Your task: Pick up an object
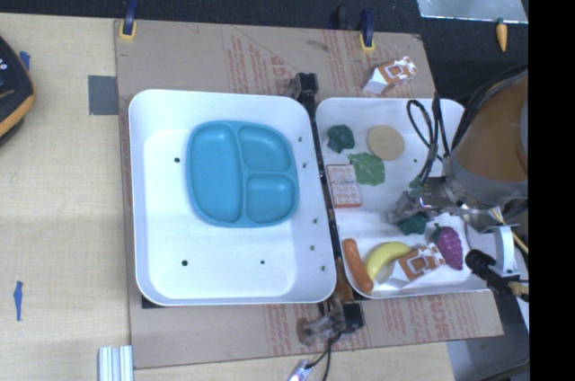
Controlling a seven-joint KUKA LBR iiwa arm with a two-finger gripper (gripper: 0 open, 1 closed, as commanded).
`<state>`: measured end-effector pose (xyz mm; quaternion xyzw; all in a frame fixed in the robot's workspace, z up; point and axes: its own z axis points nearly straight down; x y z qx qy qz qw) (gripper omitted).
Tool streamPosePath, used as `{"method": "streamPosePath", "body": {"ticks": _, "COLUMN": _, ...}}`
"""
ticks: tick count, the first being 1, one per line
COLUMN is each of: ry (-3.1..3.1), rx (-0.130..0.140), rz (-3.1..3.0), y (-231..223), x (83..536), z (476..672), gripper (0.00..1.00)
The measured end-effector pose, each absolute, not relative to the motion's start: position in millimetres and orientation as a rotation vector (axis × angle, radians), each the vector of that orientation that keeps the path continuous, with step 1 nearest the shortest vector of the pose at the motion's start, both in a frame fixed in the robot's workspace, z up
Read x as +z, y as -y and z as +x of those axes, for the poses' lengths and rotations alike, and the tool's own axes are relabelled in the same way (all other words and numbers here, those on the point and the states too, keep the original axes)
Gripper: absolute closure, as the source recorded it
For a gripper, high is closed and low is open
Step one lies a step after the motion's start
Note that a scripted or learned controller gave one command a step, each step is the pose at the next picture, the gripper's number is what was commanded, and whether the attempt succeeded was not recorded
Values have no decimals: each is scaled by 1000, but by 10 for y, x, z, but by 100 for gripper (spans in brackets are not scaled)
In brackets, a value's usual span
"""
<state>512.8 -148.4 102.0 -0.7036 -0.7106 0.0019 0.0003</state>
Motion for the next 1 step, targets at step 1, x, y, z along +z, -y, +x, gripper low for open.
{"method": "streamPosePath", "body": {"ticks": 1, "ry": 2225, "rx": 1, "rz": -2215, "y": 658, "x": 1921, "z": 5663, "gripper": 100}}
